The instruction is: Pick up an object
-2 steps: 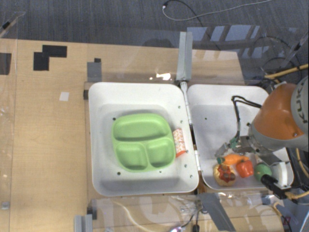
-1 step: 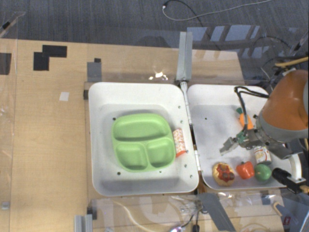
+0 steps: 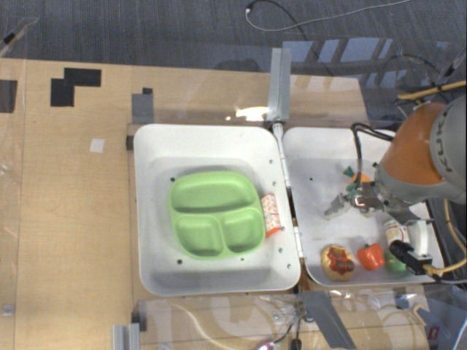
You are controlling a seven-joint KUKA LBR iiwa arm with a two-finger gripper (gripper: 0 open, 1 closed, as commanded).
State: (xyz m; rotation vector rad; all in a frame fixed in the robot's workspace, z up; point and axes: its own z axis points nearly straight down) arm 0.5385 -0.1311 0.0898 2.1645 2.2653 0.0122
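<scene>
1. The arm [image 3: 427, 152] reaches in from the right over the right bin [image 3: 314, 217].
2. Its gripper [image 3: 343, 204] hangs low above the bare middle of that bin's floor; the claw looks spread apart, with nothing between the fingers, though the view is small here.
3. Along the bin's near edge lie a round pizza toy [image 3: 338, 262], an orange-red pepper [image 3: 371, 257] and a green piece [image 3: 395, 263].
4. A small white bottle [image 3: 395, 232] lies just right of the gripper.
5. The left bin [image 3: 146, 195] holds a green divided plate [image 3: 217, 214]; a red-and-white packet [image 3: 270, 214] lies against its right side.
</scene>
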